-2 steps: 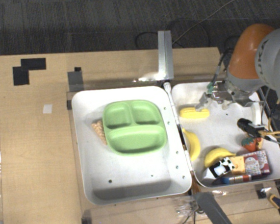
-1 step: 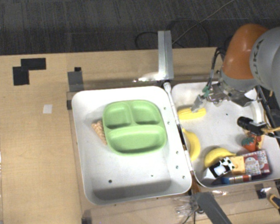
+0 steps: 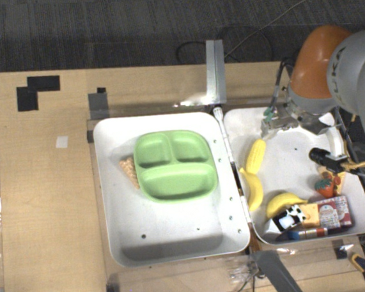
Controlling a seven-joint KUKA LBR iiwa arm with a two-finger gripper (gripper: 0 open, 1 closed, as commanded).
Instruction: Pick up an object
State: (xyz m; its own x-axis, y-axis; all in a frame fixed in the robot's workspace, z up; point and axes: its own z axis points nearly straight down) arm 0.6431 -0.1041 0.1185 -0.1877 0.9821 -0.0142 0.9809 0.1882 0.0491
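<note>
My gripper [image 3: 275, 124] hangs over the far part of the right bin [image 3: 297, 139], just beyond the top end of a yellow corn cob [image 3: 255, 156]. I see nothing between its fingers from here. A banana [image 3: 254, 192] lies below the cob along the bin's left wall. A second yellow fruit [image 3: 284, 201] rests near the front, beside a small black-and-white cow toy [image 3: 292, 215]. A red and tan box [image 3: 329, 213], a blue and red marker [image 3: 306, 233] and a small orange and red item [image 3: 327, 186] lie at the front right.
The left bin [image 3: 120, 199] holds a green divided plate [image 3: 174, 164] with a tan textured piece [image 3: 129, 171] poking out at its left edge. A metal post [image 3: 216, 71] stands behind the wall between the bins. The grey arm [image 3: 348, 62] comes in from the upper right.
</note>
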